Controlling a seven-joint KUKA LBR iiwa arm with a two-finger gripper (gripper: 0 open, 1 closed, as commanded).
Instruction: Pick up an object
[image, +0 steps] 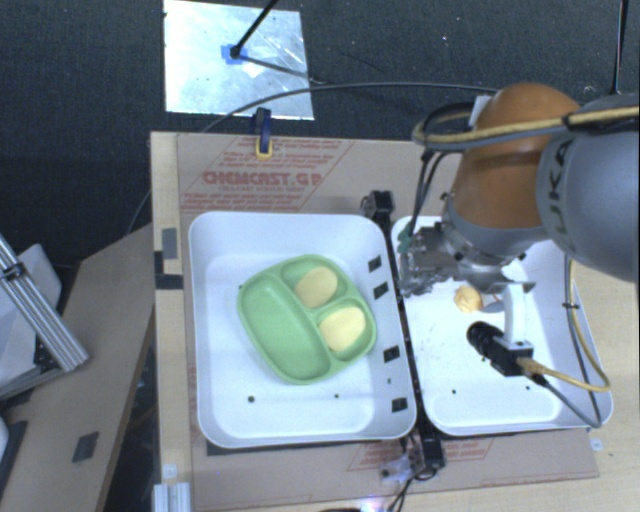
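Over the right-hand bin (560, 415) on the worktop (300, 165) hangs the pincer (420, 262), near the wall it shares with the left bin (215, 330); whether it is apart or together cannot be told, nor anything in it. Just right of the pincer lies a small yellow lump (467, 298) on the bin floor. Left of it, a green divided plate (275, 335) carries two yellow pieces (330, 305).

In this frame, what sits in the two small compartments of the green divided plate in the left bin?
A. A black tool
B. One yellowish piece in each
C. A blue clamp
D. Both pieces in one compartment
B. The green divided plate holds one yellowish piece in the upper small compartment and another in the lower one, while its large compartment holds neither piece.
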